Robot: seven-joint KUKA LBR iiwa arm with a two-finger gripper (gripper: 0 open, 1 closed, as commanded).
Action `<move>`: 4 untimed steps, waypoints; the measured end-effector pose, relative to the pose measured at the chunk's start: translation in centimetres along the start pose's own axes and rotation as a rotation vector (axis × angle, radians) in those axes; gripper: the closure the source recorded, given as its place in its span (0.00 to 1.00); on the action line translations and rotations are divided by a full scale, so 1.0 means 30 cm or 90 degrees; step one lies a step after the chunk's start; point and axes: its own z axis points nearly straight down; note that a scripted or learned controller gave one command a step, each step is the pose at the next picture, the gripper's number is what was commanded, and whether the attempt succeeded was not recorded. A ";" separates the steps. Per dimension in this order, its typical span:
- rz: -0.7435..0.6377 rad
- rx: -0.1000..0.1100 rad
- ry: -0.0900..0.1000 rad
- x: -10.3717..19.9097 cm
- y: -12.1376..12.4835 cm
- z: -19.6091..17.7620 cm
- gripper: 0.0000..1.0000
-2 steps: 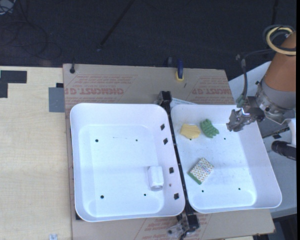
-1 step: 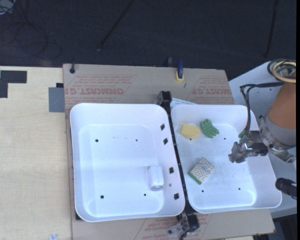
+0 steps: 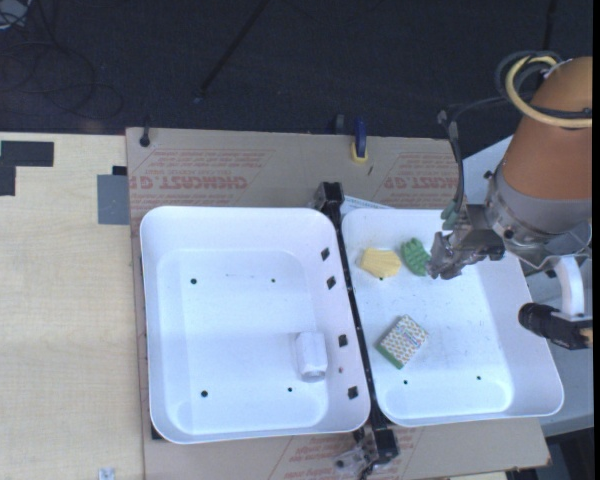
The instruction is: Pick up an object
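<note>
In the right bin (image 3: pixel 525 388) lie a yellow sponge-like piece (image 3: pixel 381 262), a green ridged object (image 3: pixel 415 256) just right of it, and a small patterned green-and-white packet (image 3: pixel 402 341) nearer the front. A white cup (image 3: pixel 311 355) lies on its side in the left bin (image 3: pixel 180 368). My gripper (image 3: pixel 442 264) hangs low over the back of the right bin, right beside the green object's right edge. Nothing shows between its fingers.
Both bins rest on a cardboard sheet (image 3: pixel 240 173) on the pale wooden bench. Black clips (image 3: pixel 342 308) line the seam between the bins. The grey and orange arm (image 3: pixel 545 158) fills the right side above the right bin's rim.
</note>
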 end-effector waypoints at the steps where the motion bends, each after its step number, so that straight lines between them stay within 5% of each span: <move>1: 0.000 0.001 0.001 0.253 -0.018 -0.188 1.00; 2: 0.005 0.009 -0.001 0.220 -0.196 -0.071 1.00; 3: 0.009 0.006 -0.002 -0.002 -0.192 -0.056 1.00; 4: 0.006 0.001 -0.002 -0.093 -0.029 -0.160 1.00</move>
